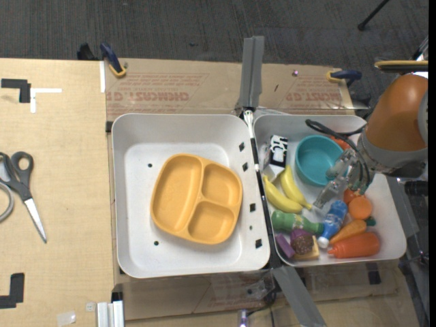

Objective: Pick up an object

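Note:
The right bin (327, 122) holds a heap of toy items: a teal bowl (316, 161), two yellow bananas (285, 191), a small blue bottle (334, 218), an orange carrot-like piece (354, 245), an orange ball (360, 206), a purple item (300, 240) and a black-and-white card (277, 148). My gripper (334, 191) hangs low over the bin's middle, just right of the teal bowl and above the blue bottle. Nothing shows between its tips. The grey arm with its orange band (402, 114) reaches in from the right.
The left bin (129, 203) holds a yellow divided plate (196, 199). Scissors (24, 189) lie on the wooden bench far left. A grey divider bar (251, 73) stands between the bins at the back, with blue clamps (112, 58) on the cardboard.

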Controlling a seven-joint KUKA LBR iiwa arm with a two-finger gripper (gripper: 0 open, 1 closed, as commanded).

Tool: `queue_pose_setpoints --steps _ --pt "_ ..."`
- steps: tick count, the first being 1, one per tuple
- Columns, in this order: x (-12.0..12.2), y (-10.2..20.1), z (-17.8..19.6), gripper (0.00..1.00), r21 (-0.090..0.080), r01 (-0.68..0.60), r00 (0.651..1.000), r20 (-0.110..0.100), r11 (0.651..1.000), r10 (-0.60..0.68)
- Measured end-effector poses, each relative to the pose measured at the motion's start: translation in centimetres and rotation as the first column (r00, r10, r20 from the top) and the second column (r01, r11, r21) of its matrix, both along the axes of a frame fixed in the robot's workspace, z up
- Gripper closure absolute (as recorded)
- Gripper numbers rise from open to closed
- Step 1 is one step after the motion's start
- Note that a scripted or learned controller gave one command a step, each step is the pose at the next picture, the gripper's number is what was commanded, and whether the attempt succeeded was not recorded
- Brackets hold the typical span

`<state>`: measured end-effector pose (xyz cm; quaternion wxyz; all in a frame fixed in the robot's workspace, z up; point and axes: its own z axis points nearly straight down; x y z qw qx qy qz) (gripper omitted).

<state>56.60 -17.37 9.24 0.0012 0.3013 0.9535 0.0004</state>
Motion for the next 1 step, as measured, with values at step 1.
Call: queue_pose_setpoints --steps 1 --pt "0.22 0.38 1.16 1.00 0.004 -0.006 1.000 0.003 1.000 0.006"
